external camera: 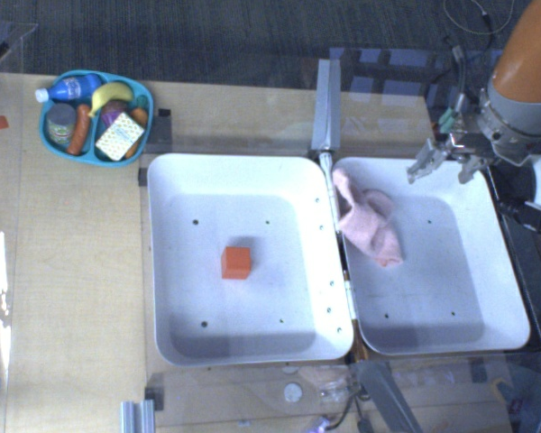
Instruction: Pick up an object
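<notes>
An orange cube (237,262) rests on the floor of the left white bin (176,183). A crumpled pink cloth (368,223) lies in the right white bin (500,269), against its left wall near the divider. My gripper (445,164) hangs over the back edge of the right bin, to the right of the cloth and apart from it. Its two fingers are spread open with nothing between them. The orange band of the arm fills the top right corner.
A blue tray (47,133) with a bottle, a banana and several other small items sits on the bench at the back left. A metal rail (325,106) runs between the bins at the back. Cables lie behind the right bin.
</notes>
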### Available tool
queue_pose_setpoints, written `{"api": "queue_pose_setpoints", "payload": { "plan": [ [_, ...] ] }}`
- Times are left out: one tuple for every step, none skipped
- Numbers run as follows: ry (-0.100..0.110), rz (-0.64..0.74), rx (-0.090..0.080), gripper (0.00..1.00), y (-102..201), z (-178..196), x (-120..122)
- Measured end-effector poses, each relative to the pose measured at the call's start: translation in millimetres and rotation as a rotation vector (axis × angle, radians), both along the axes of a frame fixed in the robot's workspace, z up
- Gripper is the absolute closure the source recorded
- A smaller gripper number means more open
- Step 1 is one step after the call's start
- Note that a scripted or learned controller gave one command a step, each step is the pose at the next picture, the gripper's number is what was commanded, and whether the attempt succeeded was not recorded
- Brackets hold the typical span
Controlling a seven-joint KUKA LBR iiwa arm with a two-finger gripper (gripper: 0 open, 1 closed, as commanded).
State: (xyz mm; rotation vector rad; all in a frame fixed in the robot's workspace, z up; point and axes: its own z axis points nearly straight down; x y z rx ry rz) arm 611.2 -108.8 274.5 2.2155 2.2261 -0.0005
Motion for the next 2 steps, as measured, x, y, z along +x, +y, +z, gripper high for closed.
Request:
{"api": "queue_pose_setpoints", "payload": {
  "plan": [
    [0.001, -0.01, 0.001, 0.0, -9.0, -136.2, -36.1],
    [-0.005, 0.39, -0.001, 0.0, 33.1, -91.3, -43.3]
  ]
}}
